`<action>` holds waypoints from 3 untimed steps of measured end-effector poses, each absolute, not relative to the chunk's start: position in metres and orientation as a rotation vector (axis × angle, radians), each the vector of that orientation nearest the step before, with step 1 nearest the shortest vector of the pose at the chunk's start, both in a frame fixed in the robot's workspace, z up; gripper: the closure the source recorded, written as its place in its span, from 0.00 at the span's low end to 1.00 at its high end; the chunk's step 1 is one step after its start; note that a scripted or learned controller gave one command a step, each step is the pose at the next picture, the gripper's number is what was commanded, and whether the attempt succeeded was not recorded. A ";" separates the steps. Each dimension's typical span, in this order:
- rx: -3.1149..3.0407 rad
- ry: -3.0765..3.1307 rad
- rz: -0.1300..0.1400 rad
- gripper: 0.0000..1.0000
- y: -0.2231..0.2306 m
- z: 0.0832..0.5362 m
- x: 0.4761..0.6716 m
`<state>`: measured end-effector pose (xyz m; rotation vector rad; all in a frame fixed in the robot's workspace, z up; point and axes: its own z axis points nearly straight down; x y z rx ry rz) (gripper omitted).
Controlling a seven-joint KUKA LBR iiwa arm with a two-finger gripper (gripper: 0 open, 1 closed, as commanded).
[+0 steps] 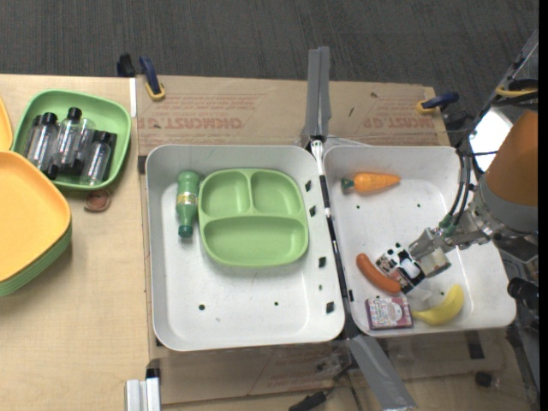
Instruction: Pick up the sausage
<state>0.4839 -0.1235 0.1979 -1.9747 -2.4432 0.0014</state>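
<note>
The floor at the back is dark grey carpet. In front of it is a light wooden bench (86, 332) with a sheet of brown cardboard (231, 114) on top. Small clamps pinch the cardboard's back edge.

Two shallow white bins sit side by side on the cardboard. They look like smooth plastic with rounded corners. I will say where things are from the right bin (428, 165).

The left bin (240, 315) touches its left side. In that bin lies a pale green plate (253, 216) with three parts, and a small green bottle (187, 202) lies just to the left of the plate.

Far to the left of the bins, a stack of orange plates (30, 225) sits on the bench. Behind the stack is a green tray (111, 127) with little dark bottles in it.

The arm (518, 169) comes in over the right bin's right wall. It is grey and orange, and it bends down and to the left into the bin.

Inside the right bin, an orange carrot (373, 181) lies near the back wall. A yellow banana (442, 306) lies near the front wall, and a small pink box (388, 312) sits just to the left of it.

The sausage (377, 273) is reddish, long and round. It lies flat on the bin floor near the left wall, toward the front. The gripper (399, 268) is low, right beside the sausage. I cannot tell how far it is open. I cannot see the sausage between its fingers.
</note>
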 end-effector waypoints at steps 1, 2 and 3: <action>-1.960 -2.456 0.002 1.00 -0.064 0.250 0.495; -1.974 -2.441 0.005 1.00 -0.060 0.215 0.477; -2.272 -2.164 0.007 1.00 -0.068 0.190 0.481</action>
